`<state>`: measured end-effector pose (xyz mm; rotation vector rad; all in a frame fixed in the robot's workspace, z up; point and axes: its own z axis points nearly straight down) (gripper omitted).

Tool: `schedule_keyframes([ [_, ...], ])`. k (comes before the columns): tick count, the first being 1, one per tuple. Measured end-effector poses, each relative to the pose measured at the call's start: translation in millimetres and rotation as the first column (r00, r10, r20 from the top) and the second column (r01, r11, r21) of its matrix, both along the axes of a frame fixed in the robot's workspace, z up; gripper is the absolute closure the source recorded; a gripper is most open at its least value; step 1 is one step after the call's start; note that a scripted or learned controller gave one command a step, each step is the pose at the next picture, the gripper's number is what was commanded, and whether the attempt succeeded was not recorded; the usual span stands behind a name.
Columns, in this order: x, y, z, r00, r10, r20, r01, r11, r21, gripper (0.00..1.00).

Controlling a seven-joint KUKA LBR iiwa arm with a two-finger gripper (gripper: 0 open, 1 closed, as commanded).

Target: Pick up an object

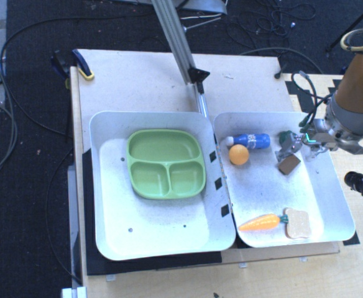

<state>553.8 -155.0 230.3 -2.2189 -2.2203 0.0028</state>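
**Carrot and toast sit nearest; arm works the far side**

Carrot (258, 223) and toast slice (298, 223) lie at the right bin's (330, 194) near edge. You're at the approach step: the gripper (291, 149) hangs over a small brown block (288, 164), though you can't tell how its pincer stands. Next, descend squarely on the block. Orange ball (238, 155) and blue bottle (251, 141) sit just beside; the green tray (166, 164) is well apart.

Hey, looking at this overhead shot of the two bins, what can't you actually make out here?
- Gripper, camera view: too small and blurred against the right bin to tell its finger state.
- Brown object under it: too small to identify, or to tell whether it is gripped.
- Arm: cut off by the right edge.
- Blue bottle: label unreadable.
- Item beside the carrot: blurred, possibly toy bread.
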Motion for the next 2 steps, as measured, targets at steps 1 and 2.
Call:
schedule_keyframes([
  [1,1,0,1,1.0,0.0,0.003,0.0,1.0,-0.001,0.0],
  [2,1,-8,-43,1.0,-0.001,0.003,0.001,1.0,-0.001,0.0],
])
